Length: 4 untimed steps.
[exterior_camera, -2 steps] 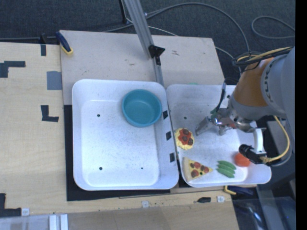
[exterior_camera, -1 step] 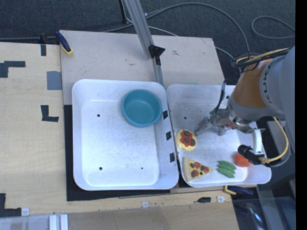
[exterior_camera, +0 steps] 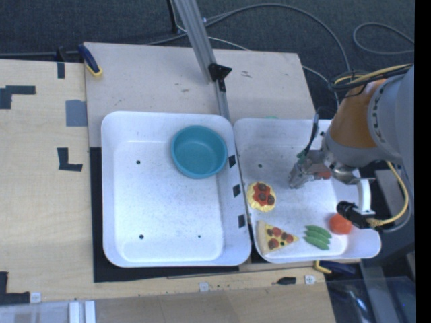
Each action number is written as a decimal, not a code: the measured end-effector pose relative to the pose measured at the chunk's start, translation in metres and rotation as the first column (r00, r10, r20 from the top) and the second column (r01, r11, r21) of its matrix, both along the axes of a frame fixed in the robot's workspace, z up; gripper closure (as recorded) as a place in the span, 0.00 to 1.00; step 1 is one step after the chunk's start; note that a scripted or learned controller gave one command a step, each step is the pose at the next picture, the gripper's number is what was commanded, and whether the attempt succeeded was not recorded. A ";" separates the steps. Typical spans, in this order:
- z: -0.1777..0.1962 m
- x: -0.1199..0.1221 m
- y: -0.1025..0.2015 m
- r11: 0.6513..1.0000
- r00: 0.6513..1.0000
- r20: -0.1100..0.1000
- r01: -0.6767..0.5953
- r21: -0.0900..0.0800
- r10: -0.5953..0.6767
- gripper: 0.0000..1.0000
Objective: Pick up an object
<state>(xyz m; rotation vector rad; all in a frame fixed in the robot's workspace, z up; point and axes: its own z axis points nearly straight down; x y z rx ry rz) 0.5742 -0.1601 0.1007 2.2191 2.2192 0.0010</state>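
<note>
Looking down at a slant on the bench, the view shows two shallow white bins set side by side, their inner rims meeting along a line with small black clips. The left bin (exterior_camera: 128,200) holds a blue bowl (exterior_camera: 199,151) near its upper right corner, close to the far rim and the shared divider; the rest of its floor is bare white surface. The right bin (exterior_camera: 269,136) carries four small items gathered along its near half: a round toy pizza (exterior_camera: 261,196) just beside the divider, a pizza slice (exterior_camera: 275,237) near the front rim, a green pea pod (exterior_camera: 318,237) to the right of the slice and also close to the front rim, and a red-orange tomato (exterior_camera: 341,224) toward the bin's right edge, beside a black fitting on the arm. The far half of the right bin's floor is uncovered. The gripper (exterior_camera: 300,175) hangs over the middle of the right bin, its tip low, with open floor between it and the round pizza; whether its jaws stand apart or closed cannot be told, and nothing is seen between them. The grey arm with its orange band (exterior_camera: 350,123) enters over the right rim. A slanted metal pole (exterior_camera: 195,29) crosses the bench above the divider.
</note>
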 end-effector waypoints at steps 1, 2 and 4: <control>0.044 0.008 0.000 1.000 1.000 0.000 -0.001 0.001 0.001 1.00; 0.086 0.007 -0.002 1.000 1.000 0.000 0.000 0.001 0.000 1.00; 0.144 0.004 0.049 1.000 1.000 -0.002 -0.004 0.003 0.004 1.00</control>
